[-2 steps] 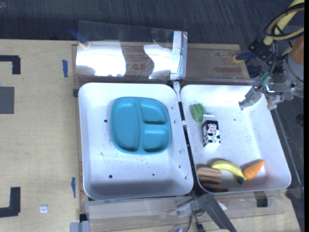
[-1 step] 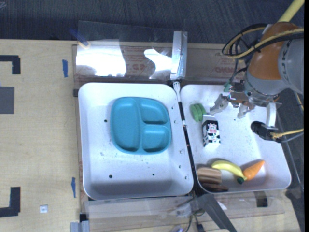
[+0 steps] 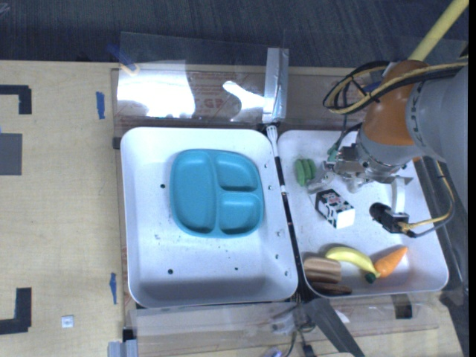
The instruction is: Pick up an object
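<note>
Worktop with two white bins: at right of frame, our tool [image 3: 335, 178] hovers above the black-and-white cube [image 3: 335, 207]; its state we cannot tell. We should descend centred.

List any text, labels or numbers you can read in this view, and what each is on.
No readable text.
The black-and-white patterned cube in the right bin has markings, too small and blurred to read.
Faint reddish print behind the clear panel above the left bin is blurred by glare.
</note>
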`<act>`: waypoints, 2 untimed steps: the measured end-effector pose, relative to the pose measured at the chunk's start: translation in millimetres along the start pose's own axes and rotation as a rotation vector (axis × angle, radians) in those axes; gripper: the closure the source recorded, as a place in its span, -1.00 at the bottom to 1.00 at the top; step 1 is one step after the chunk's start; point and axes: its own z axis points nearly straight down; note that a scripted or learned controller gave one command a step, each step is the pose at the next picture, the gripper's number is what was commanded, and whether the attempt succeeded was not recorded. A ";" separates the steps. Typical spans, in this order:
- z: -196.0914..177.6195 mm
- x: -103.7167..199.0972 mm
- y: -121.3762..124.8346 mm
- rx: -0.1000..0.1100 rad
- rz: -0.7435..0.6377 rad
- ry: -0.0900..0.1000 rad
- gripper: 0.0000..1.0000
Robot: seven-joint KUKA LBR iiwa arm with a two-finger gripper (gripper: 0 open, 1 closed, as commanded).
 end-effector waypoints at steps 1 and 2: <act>1.2 4.0 5.7 0.038 0.167 -0.001 -1.00; 1.3 9.3 -17.5 0.000 -0.027 0.001 -1.00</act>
